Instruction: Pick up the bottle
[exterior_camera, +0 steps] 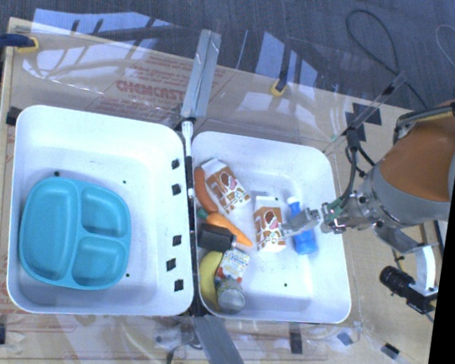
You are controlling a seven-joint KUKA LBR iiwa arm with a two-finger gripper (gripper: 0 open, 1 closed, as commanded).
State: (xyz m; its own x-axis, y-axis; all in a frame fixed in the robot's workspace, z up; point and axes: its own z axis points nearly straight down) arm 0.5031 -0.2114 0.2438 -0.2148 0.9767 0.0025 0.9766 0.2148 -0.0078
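Observation:
A small bottle [233, 278] with a grey cap and a printed label lies near the front wall of the right bin [327, 281], beside a yellow banana [209, 274]. A white item with blue ends [304, 239], possibly another bottle, lies at the bin's right side. My gripper [313, 221] reaches in from the right over the bin's right wall and sits low, right on top of that white and blue item. Whether it has hold of it is hidden by the gripper body. The grey-capped bottle is well apart from the gripper, to its lower left.
Two white-and-brown cartons [225, 187] [269, 226], an orange carrot [229, 228] and a black block [215, 239] crowd the right bin's left half. A blue divided plate [76, 233] lies in the left bin [32, 127]. Cables trail at the right.

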